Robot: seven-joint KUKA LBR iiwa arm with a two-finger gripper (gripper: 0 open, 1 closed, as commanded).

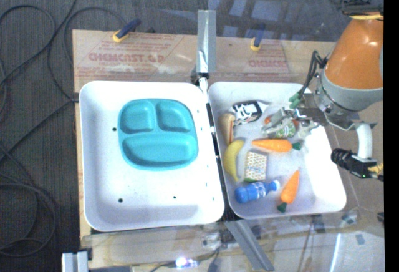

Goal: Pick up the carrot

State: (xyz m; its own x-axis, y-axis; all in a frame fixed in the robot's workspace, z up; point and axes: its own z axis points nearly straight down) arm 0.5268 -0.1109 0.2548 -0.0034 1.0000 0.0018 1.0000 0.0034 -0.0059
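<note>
Claw (288,120) above right bin (324,193), grip state unclear amid clutter, carrot (272,146) just below it

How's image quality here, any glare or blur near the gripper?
Camera view: lighting even, soft shadows inside both bins; pale reflective glare streaks across the board above the right bin; gripper area is blurry and cluttered, fingers unreadable; carrot just below it and second carrot are reasonably sharp; blue tray crisp.
</note>
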